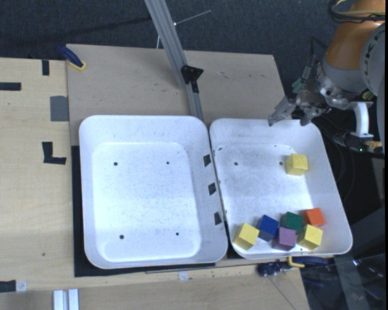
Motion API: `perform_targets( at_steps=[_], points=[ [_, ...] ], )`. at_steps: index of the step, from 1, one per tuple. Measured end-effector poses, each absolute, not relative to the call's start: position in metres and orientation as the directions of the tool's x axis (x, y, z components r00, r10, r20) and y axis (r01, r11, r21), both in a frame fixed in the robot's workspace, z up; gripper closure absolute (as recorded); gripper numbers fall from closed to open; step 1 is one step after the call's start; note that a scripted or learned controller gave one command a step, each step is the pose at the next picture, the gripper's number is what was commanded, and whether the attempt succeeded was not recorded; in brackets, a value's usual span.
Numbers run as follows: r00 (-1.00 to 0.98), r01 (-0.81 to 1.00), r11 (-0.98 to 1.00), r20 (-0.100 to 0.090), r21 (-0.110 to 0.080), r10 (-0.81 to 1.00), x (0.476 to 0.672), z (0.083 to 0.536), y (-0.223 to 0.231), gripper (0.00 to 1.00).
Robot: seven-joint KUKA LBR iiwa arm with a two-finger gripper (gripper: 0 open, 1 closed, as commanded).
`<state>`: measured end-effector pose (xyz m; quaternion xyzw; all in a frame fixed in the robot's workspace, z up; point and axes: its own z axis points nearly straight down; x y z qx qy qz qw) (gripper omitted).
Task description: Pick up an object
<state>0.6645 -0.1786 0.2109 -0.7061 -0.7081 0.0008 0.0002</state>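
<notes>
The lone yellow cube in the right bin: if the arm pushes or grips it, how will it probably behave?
The yellow cube has flat faces, so it should slide, not roll. It looks small and probably light, so a push may shift it easily across the smooth right bin. It stands apart from the other cubes, so gripping it should disturb nothing.

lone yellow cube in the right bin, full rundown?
The lone yellow cube is a small block, plain matte yellow, foam-like or painted by the look. It sits flat on the floor of the right bin, in the far right part, slightly rotated against the bin's walls. Nothing touches it: the other blocks cluster along the near edge, and the hand sits above the bin's far rim, apart from it.
</notes>
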Motion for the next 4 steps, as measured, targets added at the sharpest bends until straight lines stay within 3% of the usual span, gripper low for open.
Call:
perform_targets(
  at_steps=[1, 3, 4],
  points=[
    [-0.002, 1.0, 0.002, -0.002, -0.002, 1.0, 0.664, 0.211, -0.179, 0.0],
    [-0.004, 1.0, 0.004, -0.001, -0.006, 1.0, 0.67, 0.097, -0.171, 0.0],
    [-0.005, 1.0, 0.005, -0.002, -0.002, 1.0, 0.671, 0.111, -0.17, 1.0]
  ],
)
